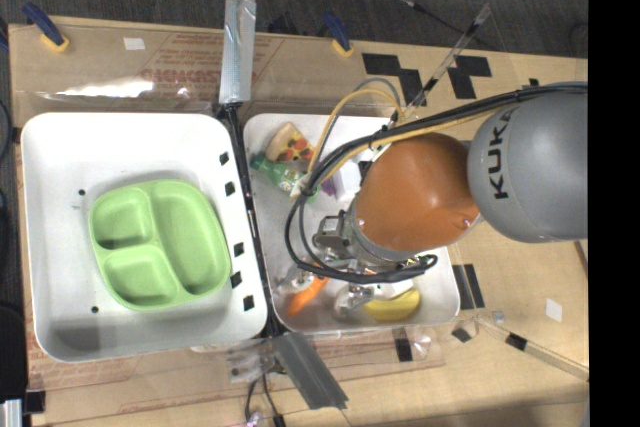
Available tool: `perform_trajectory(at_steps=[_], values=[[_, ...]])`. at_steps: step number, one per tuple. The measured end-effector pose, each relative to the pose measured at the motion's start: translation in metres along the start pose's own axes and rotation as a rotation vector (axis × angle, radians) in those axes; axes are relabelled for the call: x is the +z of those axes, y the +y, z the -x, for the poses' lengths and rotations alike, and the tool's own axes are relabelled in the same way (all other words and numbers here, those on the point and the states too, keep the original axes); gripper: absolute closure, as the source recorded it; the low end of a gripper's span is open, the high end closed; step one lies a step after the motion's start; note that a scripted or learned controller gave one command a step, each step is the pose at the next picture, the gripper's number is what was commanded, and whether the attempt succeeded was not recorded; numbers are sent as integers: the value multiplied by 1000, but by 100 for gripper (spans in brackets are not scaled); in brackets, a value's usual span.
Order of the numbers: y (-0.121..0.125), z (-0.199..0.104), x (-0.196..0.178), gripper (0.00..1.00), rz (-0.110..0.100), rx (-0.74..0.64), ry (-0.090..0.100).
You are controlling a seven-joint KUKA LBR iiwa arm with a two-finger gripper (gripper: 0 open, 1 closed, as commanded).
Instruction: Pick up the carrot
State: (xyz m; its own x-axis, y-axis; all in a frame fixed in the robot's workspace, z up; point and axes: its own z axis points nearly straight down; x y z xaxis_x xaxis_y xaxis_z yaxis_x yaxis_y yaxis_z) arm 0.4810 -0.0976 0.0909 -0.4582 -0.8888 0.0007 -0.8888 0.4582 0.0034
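The carrot point(306, 293) is a small orange piece lying near the front left corner of the right bin point(262, 215). My gripper point(345, 290) hangs low over the front of that bin, just right of the carrot and close to it. The orange band and wrist of the arm point(415, 195) cover most of the gripper from above. Whether the carrot is touched I cannot make out.
A yellow banana point(393, 307) lies right of the gripper at the bin's front. A pizza slice toy point(291, 145) and a green leafy toy point(278, 172) sit at the bin's back left. The left bin point(60, 155) holds a green divided plate point(158, 240).
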Motion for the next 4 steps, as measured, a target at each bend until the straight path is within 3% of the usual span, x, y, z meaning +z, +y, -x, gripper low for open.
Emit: perform_trajectory(at_steps=[1, 2, 3, 4], values=[[0, 3, -10, 100, 0, -7, -2], [0, 3, -10, 0, 0, -7, -2], [-3, -15, 0, 0, -3, -305, -2], [4, 1, -1, 0, -6, -615, -2]])
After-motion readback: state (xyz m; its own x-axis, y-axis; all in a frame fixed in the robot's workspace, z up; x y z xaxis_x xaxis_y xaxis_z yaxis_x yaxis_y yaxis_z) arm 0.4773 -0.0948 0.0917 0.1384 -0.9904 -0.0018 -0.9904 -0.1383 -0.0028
